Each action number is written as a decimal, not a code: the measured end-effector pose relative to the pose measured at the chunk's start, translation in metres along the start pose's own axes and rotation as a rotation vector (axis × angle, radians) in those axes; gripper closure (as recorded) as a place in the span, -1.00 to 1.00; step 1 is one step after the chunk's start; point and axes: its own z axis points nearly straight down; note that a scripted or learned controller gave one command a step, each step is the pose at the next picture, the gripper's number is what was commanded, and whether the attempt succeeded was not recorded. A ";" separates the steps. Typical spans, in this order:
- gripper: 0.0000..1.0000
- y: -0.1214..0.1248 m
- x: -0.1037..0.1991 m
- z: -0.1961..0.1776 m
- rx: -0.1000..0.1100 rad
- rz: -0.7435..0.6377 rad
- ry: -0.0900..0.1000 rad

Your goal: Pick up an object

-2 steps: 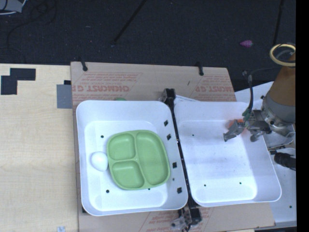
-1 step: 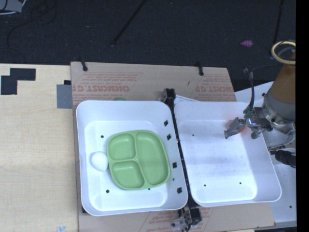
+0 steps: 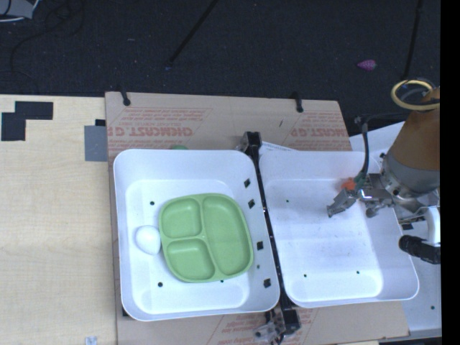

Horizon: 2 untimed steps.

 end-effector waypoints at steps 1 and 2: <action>-1.00 0.001 0.010 0.050 -0.001 -0.001 0.001; -1.00 0.001 0.011 0.085 -0.003 0.000 -0.001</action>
